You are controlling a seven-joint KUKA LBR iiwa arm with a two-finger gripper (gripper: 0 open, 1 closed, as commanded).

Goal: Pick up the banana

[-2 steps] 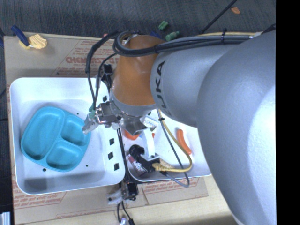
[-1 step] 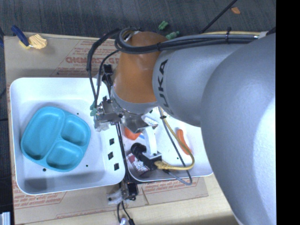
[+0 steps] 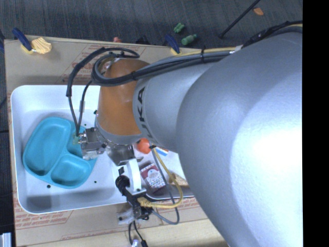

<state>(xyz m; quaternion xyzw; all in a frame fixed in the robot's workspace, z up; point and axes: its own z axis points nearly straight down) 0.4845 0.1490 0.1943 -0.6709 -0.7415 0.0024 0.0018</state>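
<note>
Arm [image 3: 226, 117]: smooth grey shell, bulky and rounded, sweeping in from the right; glossy orange band [image 3: 119, 99] above the wrist, black cables looping over it.
Gripper: somewhere beneath the wrist over the left bin, hidden by the arm's own body, so open or closed, I cannot tell.
Banana: cannot make it out; the arm covers much of the bins.
Left bin [image 3: 31, 99]: shallow white plastic, rounded corners.
Blue dish [image 3: 54, 152]: turquoise, smooth, two-lobed tray lying in the left bin, just beside the wrist.
Small packet [image 3: 153, 178]: dark red label, flat, peeking out under the arm.
Orange piece [image 3: 143, 146]: small, rounded, against the wrist.
Bench [image 3: 61, 48]: tan board, blue clamps at its top edge.
</note>
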